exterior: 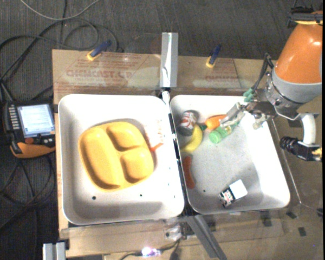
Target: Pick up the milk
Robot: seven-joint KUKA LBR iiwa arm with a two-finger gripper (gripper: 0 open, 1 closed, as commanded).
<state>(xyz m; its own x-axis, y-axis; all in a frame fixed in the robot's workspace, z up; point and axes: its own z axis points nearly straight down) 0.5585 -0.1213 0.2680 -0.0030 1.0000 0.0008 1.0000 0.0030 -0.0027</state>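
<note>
Milk (234, 192) lies tipped over at the near corner of the right bin (279, 196), well apart from anything else.
I judge it a small light carton, thin-walled, best pinched across its flat sides. Beyond it lie the banana (194, 139) and green bottle (219, 134); my gripper (234, 115) hovers over the bottle, jaws apart, holding nothing.
</note>
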